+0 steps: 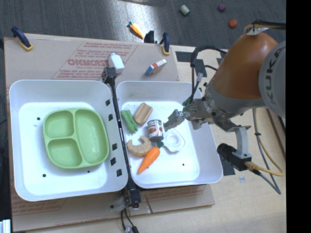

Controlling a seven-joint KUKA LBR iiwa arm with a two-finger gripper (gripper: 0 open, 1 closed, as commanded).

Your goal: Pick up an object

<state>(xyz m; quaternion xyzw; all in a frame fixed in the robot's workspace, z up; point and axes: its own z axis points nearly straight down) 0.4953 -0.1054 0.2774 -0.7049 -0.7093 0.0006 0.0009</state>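
The gripper (171, 120) is seen low over the right bin (204, 171), its jaws parted and closed on nothing, just beside the small can (155, 129) and above the white cup (174, 141). Around these are laid a carrot (148, 159), a croissant (138, 147), a bread roll (142, 113) and green beans (129, 121). A green divided plate (75, 137) is set in the left bin (22, 178)

Claw (173, 120) above right bin (206, 171), beside small can (154, 129) and carrot (149, 160).
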